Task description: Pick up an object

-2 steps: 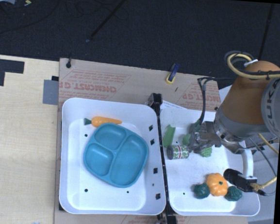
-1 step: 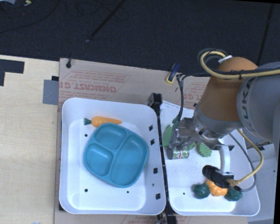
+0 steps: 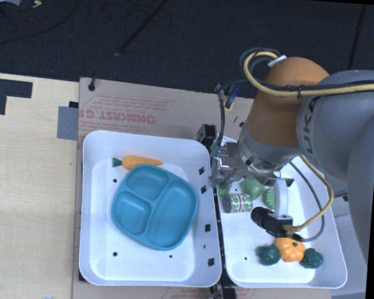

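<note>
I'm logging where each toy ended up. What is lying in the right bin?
In the right bin: an orange toy between two dark green pieces, and a green can by the gripper. The arm covers the bin's far part.

Light wood worktop [image 3: 21, 183] has a cardboard sheet [image 3: 144, 112] with reversed red print under the two white bins. Dark carpet floor [image 3: 119, 29] behind it, with loose cables [image 3: 143, 18] trailing across.
</note>
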`<state>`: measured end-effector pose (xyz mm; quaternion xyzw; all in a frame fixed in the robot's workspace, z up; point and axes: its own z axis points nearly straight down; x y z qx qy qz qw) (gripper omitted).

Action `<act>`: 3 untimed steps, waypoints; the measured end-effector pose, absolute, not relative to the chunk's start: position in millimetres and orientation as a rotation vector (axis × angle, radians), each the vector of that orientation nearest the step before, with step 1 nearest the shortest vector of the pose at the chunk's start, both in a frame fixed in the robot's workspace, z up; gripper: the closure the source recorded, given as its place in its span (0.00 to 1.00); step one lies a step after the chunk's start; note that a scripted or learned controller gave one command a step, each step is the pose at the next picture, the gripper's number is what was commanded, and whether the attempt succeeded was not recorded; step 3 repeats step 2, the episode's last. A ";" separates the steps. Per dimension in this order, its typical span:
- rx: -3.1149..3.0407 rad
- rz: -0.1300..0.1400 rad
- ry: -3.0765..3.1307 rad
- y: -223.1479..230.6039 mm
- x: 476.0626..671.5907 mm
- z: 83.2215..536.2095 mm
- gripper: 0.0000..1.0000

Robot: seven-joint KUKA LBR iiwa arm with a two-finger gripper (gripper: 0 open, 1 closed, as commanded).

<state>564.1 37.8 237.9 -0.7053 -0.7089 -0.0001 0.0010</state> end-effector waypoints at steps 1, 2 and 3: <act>-2.221 0.007 -2.217 32.0 563.7 216.0 1.00; -2.218 0.002 -2.222 31.7 573.2 231.1 1.00; -2.218 0.002 -2.222 31.7 573.2 231.1 1.00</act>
